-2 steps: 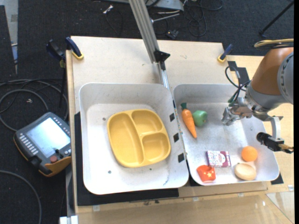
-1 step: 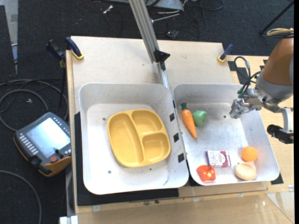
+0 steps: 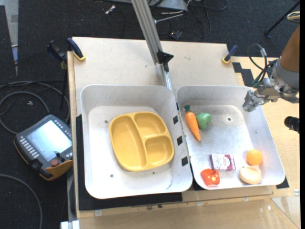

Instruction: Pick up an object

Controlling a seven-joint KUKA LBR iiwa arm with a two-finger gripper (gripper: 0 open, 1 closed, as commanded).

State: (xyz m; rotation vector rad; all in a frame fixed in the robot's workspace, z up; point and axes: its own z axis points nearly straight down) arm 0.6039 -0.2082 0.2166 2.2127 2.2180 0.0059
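Your right bin [image 3: 267, 142] holds six items, one being a carrot [image 3: 193, 126]; the left, one tray [image 3: 141, 140]. Whether the jaws [image 3: 249, 104] are open, you cannot tell.

One fixed camera above, slanting down on both bins [image 3: 90, 128].

Two white bins sit side by side on the worktop: a left bin [image 3: 90, 142] and a right bin [image 3: 259, 128]. The left one carries one yellow divided plate [image 3: 141, 140]. The right one carries six things: one carrot [image 3: 193, 126], one green fruit [image 3: 204, 119], one pink-and-white box [image 3: 222, 162], one red piece [image 3: 210, 177], one orange ball [image 3: 254, 157] and one cream-coloured piece [image 3: 250, 175].
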